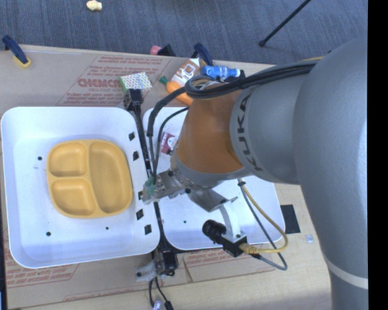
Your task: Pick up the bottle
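Observation:
An orange bottle (181, 77) with a white label lies at the far edge of the right bin (200, 237), partly hidden by the arm. A small white and dark red object (167, 143) peeks out from under the arm inside that bin. The gripper (158, 190) is low over the right bin's left side, close to the wall between the bins. The big grey and orange wrist hides most of it and most of the bin floor. Nothing is seen held.
The left bin (19, 173) holds a yellow divided plate (89, 176). A small patterned packet (135, 81) and a blue clamp (220, 72) sit on the cardboard behind the bins. Another clamp (16, 50) is at the far left corner.

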`<state>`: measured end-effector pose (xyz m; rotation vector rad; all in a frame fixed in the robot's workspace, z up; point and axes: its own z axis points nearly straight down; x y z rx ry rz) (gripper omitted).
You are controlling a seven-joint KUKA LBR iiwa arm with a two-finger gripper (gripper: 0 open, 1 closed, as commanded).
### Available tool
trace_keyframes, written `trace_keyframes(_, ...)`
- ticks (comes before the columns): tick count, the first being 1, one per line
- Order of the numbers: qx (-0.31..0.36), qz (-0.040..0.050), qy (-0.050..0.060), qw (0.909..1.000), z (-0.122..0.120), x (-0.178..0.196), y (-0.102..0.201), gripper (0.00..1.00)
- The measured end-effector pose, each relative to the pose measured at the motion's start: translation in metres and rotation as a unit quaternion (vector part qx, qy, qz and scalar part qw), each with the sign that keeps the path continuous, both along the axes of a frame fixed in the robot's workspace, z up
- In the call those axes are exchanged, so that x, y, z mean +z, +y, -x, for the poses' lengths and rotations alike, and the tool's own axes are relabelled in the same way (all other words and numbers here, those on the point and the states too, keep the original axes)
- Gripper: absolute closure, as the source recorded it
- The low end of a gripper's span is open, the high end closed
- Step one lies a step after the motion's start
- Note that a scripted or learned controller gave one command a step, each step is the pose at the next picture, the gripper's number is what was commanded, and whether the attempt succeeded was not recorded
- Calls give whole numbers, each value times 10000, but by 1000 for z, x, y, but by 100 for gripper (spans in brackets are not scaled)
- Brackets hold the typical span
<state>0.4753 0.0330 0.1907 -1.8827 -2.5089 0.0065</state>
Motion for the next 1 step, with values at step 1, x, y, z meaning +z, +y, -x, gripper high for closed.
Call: trace_keyframes(1, 250, 0, -26, 9997, -1, 98, -13, 100)
